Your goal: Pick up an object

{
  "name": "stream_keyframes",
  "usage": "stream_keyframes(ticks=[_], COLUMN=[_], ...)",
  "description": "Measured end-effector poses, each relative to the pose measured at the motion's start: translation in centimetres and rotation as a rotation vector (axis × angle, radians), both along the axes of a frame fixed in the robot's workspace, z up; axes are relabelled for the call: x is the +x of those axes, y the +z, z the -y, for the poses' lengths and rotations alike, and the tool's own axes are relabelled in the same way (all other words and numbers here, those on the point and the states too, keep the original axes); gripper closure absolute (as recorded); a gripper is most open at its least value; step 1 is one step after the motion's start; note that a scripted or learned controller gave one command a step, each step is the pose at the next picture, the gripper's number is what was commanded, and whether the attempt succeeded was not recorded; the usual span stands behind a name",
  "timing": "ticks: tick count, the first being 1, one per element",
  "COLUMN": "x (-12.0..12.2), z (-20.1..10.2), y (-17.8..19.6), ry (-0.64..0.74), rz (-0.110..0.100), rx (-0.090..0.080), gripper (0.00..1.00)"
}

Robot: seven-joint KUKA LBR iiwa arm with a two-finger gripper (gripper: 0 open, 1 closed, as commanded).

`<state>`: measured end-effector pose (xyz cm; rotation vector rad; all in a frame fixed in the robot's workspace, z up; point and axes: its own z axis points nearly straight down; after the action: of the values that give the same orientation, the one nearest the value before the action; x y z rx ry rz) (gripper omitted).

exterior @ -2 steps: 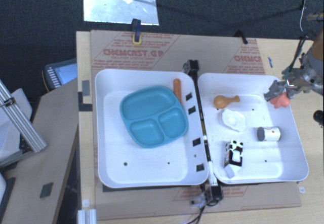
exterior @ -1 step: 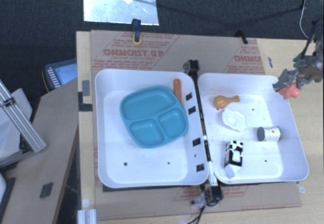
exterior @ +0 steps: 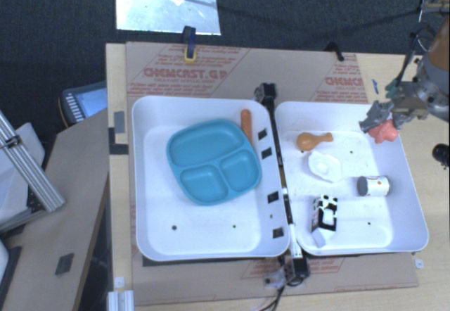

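A black-and-white object lies nearest the camera, in the lower left part of the right bin, close to the divider between the two bins.

Arm pose: the arm enters from the right edge of the view, its wrist over the upper right corner of the right bin. The jaws point leftward and slightly down, above the bin's right rim. A pink object sits directly at the jaw tips, at the right rim. Whether it is between the fingers or merely beneath them cannot be told, and the jaw opening cannot be read either.

Count, right bin: five items. One black-and-white object, as noted. One small cylinder, white with a dark end, lying on its side toward the right wall. One flat white piece near the bin's middle. One tan drumstick-shaped piece just above the white piece, apart from it. One pink object at the jaws.

Count, left bin: two items. One blue divided plate with three compartments, lying flat at the bin's middle. One orange stick-shaped piece against the plate's upper right rim.

Both bins rest side by side on a cardboard sheet on the table.
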<state>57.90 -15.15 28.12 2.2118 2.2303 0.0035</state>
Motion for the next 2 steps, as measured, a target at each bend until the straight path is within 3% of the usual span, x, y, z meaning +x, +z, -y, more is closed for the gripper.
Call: stream_keyframes(ticks=[2], x=[-1.7], z=[-10.7], y=[-1.3], ry=[0.001], rz=[-0.001], rx=[0.001], gripper=[1.0])
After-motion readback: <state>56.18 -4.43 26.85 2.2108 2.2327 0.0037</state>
